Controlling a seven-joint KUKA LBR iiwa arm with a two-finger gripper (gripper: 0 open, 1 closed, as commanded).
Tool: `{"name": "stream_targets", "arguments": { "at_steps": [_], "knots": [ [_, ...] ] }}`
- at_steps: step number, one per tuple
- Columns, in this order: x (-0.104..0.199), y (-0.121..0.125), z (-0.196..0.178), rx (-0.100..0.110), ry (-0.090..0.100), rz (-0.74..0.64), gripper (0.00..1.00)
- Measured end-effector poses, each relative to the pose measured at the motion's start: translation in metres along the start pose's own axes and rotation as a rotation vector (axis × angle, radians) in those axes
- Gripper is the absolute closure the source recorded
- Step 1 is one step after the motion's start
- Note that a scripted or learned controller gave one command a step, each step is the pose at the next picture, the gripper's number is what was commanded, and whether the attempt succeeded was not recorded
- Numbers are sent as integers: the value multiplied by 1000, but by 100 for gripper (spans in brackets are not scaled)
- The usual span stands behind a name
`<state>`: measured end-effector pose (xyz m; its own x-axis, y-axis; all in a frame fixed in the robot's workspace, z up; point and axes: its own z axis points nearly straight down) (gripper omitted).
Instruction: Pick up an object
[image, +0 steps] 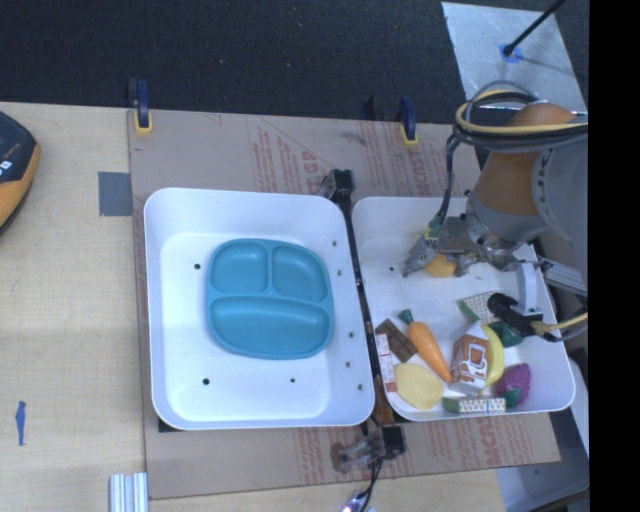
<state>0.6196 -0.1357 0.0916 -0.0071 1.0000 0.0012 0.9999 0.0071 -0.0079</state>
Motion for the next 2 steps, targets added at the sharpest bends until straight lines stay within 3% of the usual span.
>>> {"name": "stream_targets", "arguments": {
  "at_steps": [1,2],
  "knots": [
    [-3,2,-11,-3,-3,-1,100],
    [72,-4,-107,-14,1,-4,100]
  ]
}}
